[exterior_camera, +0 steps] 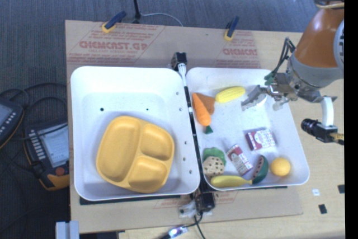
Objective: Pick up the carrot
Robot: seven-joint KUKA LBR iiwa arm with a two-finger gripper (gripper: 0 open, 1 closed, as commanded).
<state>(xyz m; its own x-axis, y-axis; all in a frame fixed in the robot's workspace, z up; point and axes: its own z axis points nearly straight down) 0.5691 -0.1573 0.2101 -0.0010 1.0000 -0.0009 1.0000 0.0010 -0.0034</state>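
The gripper (256,97) is seen over the right bin (298,143), its fingers apparently spread apart with nothing between them, though their tips are small in view. The carrot (202,109) lies to the gripper's left, against the bin's left wall, with the corn cob (230,94) between them.

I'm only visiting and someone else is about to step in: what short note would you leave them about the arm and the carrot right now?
Gripper: hovering over the right bin, near the corn cob; jaws apart, holding nothing.
Carrot: lying in the right bin against its left wall, tip toward the bin's front.
Done: nothing yet; the carrot is not grasped.
Left: move the gripper across to the carrot, close on it, lift.
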